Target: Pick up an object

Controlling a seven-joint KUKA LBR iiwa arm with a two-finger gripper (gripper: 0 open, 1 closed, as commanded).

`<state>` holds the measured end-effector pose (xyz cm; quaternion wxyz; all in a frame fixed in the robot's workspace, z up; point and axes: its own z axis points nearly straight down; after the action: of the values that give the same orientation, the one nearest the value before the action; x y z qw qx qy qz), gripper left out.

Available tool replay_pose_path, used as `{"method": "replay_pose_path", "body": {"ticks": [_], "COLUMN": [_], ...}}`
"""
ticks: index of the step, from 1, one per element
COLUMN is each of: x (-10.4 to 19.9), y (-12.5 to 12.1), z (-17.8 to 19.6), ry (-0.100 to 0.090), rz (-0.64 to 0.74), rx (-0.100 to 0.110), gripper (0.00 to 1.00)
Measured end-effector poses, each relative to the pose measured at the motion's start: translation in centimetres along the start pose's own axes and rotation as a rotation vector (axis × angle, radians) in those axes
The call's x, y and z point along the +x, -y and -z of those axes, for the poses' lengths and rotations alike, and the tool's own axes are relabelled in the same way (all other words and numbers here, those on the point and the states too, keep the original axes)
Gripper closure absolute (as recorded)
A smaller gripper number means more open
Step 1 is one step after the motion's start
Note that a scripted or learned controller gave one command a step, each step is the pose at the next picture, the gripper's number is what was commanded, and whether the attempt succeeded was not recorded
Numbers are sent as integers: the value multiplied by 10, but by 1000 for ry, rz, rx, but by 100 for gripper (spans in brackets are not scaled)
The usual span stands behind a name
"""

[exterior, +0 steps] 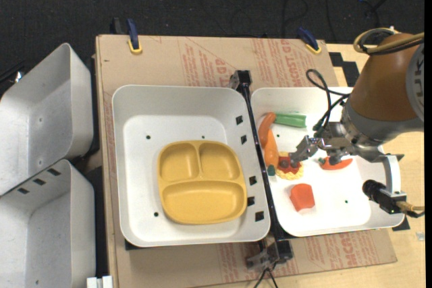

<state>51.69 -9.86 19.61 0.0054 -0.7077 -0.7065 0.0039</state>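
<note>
The right bin [341, 209] holds several small objects. An orange carrot-shaped piece [268, 137] lies along its left wall, with a green piece [291, 120] behind it. A red-orange block [302, 197] sits near the front. A yellow piece with a dark red top [291, 168] lies left of centre, and a red piece [336, 162] is partly hidden under the wrist. My gripper [304, 150] hangs low over the middle of this bin. It is just above and to the right of the yellow piece and pointing left. I see nothing lifted.
The left bin [128, 145] carries a yellow divided plate [201, 182]. The arm's orange band [385, 88] and grey wrist cover the right bin's right side. A black fitting [378, 193] juts over the bin's front right corner. Spare white bins [40, 111] stand at far left.
</note>
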Motion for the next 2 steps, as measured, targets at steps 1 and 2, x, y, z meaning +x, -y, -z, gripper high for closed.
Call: {"method": "replay_pose_path", "body": {"ticks": [1,2], "x": [0,2], "y": [-3,-7], "z": [6,-57], "ry": [2,1], "rz": [2,0], "rx": [-13,-7], "gripper": [0,0]}}
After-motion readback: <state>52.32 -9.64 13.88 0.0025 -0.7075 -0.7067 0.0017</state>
